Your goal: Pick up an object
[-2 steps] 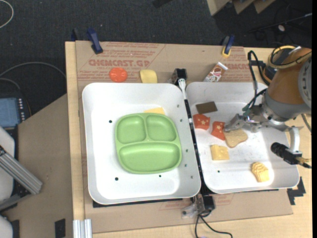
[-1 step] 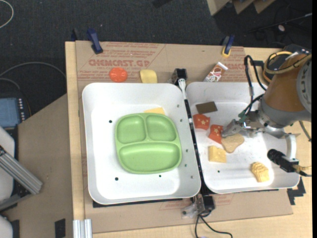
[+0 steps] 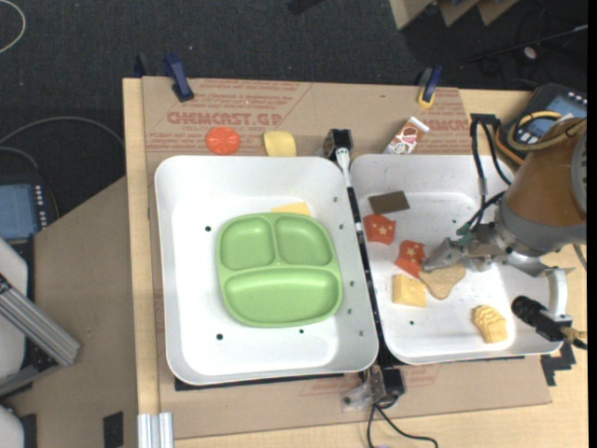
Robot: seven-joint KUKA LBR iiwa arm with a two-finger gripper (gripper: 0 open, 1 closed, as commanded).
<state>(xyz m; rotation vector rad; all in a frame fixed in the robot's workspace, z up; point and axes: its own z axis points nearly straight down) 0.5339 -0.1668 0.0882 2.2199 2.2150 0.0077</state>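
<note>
The tan bread-shaped toy (image 3: 442,281) lay in the right bin (image 3: 438,348) beside the cheese wedge (image 3: 408,290), with the gripper (image 3: 454,258) poised just above, its grasp unclear, apparently needing to descend and close.

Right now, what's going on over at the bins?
The grey arm reaches in from the right over the right-hand bin, with its gripper low among the small pieces there. It sits just above a tan flat piece, next to a red block and a pale yellow wedge. Nothing looks lifted yet. A second red block, a brown slab and a yellow ridged piece lie nearby. The left bin holds a green divided tray.
</note>
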